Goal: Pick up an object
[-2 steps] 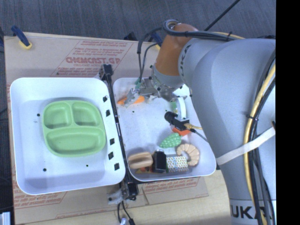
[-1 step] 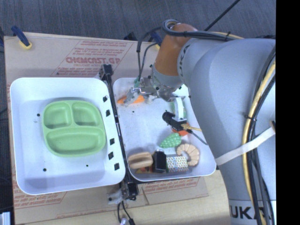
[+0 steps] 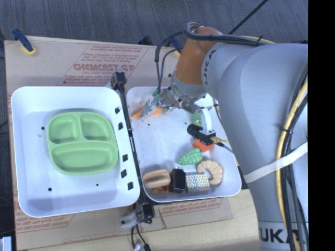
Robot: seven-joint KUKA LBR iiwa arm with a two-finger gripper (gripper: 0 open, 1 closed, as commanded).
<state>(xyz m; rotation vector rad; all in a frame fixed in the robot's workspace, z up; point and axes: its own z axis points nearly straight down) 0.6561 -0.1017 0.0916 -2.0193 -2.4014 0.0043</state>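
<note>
Low over the far-left corner of the right bin (image 3: 230, 184), the pincer (image 3: 155, 106) hangs at a small orange object (image 3: 137, 114), seemingly lined up for a grab; whether it is apart or together cannot be told. That orange piece lies on the bin floor by the left wall, its long axis slanting from near-left to far-right toward the pincer, while other toys cluster at the bin's near end and a green plate (image 3: 82, 142) rests in the left bin (image 3: 21, 156).

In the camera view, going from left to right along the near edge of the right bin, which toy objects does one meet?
Toy burger → black block → patterned box → shrimp-shaped toy, which sits slightly farther back. All lie in the right bin.
</note>
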